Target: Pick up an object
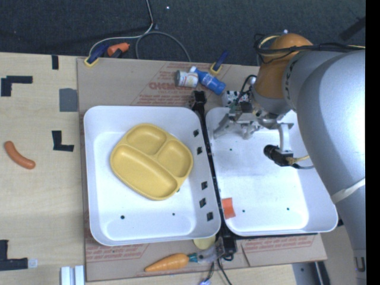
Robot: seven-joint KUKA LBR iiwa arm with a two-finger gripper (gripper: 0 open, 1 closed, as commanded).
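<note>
A yellow divided plate [152, 160] lies in the middle of the left bin [95, 159]. A small orange block [227, 206] rests in the right bin [297, 212], near its left wall and front corner. My gripper [236, 123] hangs low over the right bin's far left corner, well behind the orange block. The grey arm with its orange band [279, 70] reaches in from the right. Nothing shows in the gripper.
A sausage toy [19, 155] lies on the bench far left. A toy carrot [167, 262] sits in front of the bins. A blue and white bottle [200, 79] lies behind them. Clamps [119, 48] and cables sit along the cardboard's back edge.
</note>
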